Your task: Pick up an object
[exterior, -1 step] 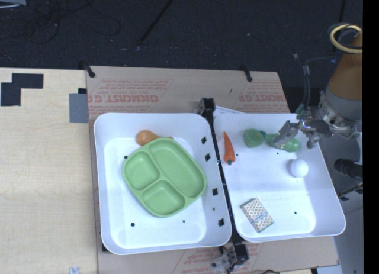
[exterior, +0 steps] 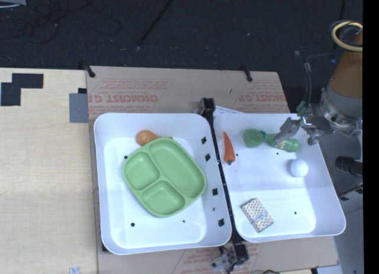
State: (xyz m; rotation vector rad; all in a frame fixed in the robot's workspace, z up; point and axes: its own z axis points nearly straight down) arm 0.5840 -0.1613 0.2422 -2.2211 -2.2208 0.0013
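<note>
The gripper (exterior: 300, 127) sits over the top right corner of the right bin (exterior: 331, 222), its fingers look spread apart with nothing between them, right next to a green object (exterior: 265, 139) whose far end is partly covered by the fingers, so its shape is tough to read. Same bin has a white ball (exterior: 298, 168), a patterned little box (exterior: 257, 214) and a carrot (exterior: 228, 147) along the divider. In the left bin (exterior: 112, 231) a green divided plate (exterior: 164, 176) hides most of some orange thing (exterior: 146, 137) behind it.
</note>
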